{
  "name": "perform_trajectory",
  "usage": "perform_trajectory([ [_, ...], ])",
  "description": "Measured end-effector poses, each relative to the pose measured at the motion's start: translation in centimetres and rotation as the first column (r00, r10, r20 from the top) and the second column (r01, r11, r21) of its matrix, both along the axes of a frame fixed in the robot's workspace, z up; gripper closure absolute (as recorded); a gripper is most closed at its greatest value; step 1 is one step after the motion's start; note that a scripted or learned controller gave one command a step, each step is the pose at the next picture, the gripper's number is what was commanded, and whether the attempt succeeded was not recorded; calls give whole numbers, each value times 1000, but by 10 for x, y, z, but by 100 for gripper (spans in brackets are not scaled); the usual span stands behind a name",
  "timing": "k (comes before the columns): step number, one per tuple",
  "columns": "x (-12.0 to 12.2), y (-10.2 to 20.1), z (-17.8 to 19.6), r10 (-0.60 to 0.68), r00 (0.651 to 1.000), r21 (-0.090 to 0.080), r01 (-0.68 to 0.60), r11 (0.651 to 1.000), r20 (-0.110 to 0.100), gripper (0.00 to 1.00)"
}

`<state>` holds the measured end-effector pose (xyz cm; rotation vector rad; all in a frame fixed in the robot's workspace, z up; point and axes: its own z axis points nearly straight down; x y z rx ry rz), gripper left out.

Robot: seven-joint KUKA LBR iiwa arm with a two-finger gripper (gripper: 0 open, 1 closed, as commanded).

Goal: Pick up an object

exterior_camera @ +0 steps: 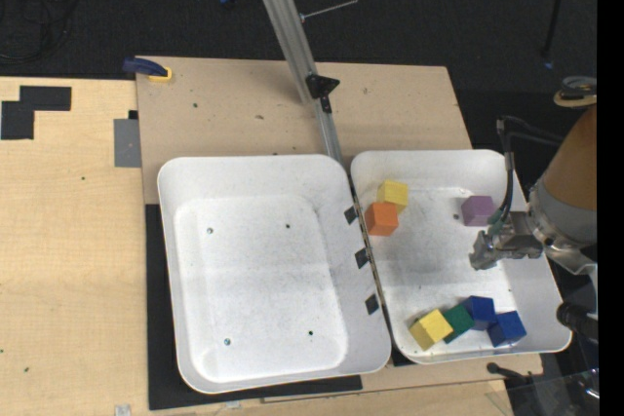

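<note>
One purple block [478, 208] beside end effector [485, 255]

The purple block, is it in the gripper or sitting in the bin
Sitting in the bin. The purple block rests on the floor of the right bin, up and left of the gripper, with white floor visible between them.

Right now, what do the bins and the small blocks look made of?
Bins: likely thin molded plastic, white and matte; rounded corners, raised rims, speckled floor. Blocks, e.g. the orange block and purple block: solid-colored cubes with a dull, non-shiny surface, possibly foam or painted wood; the view cannot settle which.
</note>
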<state>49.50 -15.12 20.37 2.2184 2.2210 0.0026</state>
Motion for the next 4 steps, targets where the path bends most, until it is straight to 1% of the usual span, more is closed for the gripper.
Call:
perform_trajectory([
  [1,3,52,-7,3,1000,4,-3,1000,-7,100],
  [3,0,164,16,3,1000,2,-3,1000,-5,100],
  [4,1,211,13,3,1000,2,-3,1000,-6,100],
])
